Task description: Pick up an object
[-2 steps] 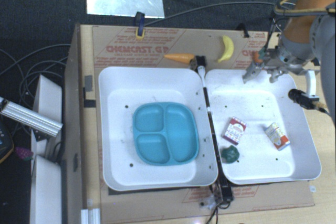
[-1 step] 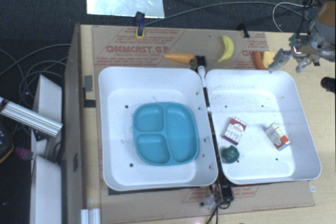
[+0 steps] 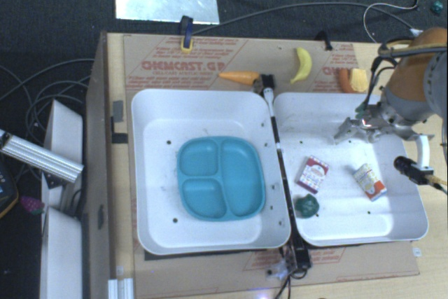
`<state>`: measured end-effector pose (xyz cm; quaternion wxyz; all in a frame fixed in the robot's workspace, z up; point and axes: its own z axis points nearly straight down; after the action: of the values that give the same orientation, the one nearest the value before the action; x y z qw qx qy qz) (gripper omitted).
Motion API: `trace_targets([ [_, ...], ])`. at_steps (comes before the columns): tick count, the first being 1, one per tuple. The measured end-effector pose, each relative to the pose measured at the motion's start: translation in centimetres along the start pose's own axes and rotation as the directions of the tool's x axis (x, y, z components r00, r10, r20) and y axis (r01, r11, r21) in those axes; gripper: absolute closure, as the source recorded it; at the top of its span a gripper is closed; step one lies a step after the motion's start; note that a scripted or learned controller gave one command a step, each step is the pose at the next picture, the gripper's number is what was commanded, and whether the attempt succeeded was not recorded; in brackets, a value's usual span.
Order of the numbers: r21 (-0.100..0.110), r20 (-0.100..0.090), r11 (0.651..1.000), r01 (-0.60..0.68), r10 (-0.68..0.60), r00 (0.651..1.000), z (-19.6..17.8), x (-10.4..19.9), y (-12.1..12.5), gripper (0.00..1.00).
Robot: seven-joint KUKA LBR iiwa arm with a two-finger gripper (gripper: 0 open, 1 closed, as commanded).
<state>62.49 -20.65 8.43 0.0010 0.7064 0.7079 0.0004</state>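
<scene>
- I see the arm reaching in from the right, over the far right part of the right bin.
- The hand hangs above that bin's far side; its fingers look spread, with nothing between them.
- In the right bin lie a red-and-white box, a green lump just nearer than it, and a small packet to the right.
- All three lie apart from the hand, toward the near side.
- The left bin holds a blue divided plate.
- On the bench beyond the bins I see a carrot, a banana and an orange-yellow item.
</scene>
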Motion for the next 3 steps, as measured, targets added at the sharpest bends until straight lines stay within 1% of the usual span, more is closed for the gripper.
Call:
trace_targets([
  [1, -0.001, 0.001, 1.000, -0.001, 0.001, 1.000, -3.7, 0.5, -4.0, 0.00],
  [2, -0.001, 0.000, 1.000, 0.003, -0.003, 1.000, -2.9, 0.0, 4.5, 0.00],
  [3, -0.004, 0.002, 1.000, 0.000, 0.000, 1.000, -11.5, -0.1, -3.0, 0.00],
])
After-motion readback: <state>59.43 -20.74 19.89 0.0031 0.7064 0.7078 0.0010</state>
